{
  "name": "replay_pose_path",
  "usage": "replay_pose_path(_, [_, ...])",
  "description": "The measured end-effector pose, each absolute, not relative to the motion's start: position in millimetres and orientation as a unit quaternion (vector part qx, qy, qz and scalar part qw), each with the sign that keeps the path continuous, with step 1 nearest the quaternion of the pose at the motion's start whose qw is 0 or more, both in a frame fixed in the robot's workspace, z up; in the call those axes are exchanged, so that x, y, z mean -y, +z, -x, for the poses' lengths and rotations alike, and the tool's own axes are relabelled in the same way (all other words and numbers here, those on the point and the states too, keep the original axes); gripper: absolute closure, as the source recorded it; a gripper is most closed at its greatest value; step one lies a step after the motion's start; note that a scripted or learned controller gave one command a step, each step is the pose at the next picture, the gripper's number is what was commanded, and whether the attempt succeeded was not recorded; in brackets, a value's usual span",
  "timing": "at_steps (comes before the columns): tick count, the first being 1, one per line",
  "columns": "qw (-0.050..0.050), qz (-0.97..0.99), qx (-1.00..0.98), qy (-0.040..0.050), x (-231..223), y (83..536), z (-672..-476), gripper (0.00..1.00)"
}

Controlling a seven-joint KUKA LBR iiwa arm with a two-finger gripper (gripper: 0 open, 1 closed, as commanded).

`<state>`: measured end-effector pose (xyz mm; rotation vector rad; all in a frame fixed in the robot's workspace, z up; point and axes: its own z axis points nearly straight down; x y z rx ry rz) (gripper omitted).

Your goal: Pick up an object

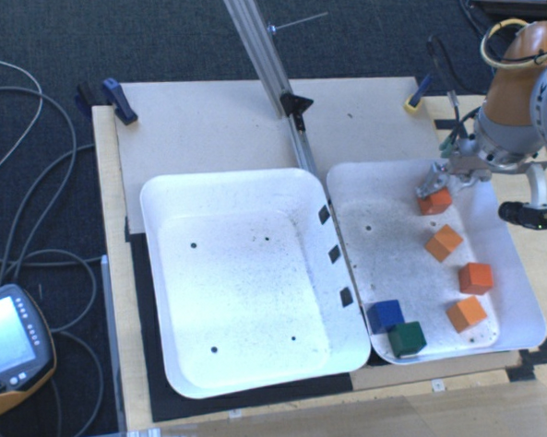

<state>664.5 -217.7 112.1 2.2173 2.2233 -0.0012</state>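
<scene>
My gripper (432,190) hangs over the upper part of the right bin (374,198), reaching in from the right below the orange wrist band. Directly under its tip sits a red-orange block (436,202), touching or almost touching it; a grasp cannot be made out. Further down the bin lie an orange block (444,243), a red-orange block (476,277) and another orange block (467,313). A blue block (385,315) and a green block (407,338) sit together at the bin's near left corner.
The left bin (162,201) lies beside the right one, with black clips (335,253) along the shared edge. A slanted metal post (263,52) rises behind the bins. A tablet (9,345) and cables lie on the floor at left.
</scene>
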Motion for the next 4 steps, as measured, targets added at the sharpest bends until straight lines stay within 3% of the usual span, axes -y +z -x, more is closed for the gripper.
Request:
replay_pose_path(1, [0.002,-0.706,-0.709,-0.0006,217,123,-665.1,1.00])
replay_pose_path(2, [0.000,-0.705,-0.709,-0.0006,116,101,-620.9,1.00])
replay_pose_path(3, [0.004,-0.704,-0.710,0.0046,46,206,-673.9,1.00])
replay_pose_path(4, [-0.004,-0.704,-0.710,-0.0005,-48,199,-625.3,1.00])
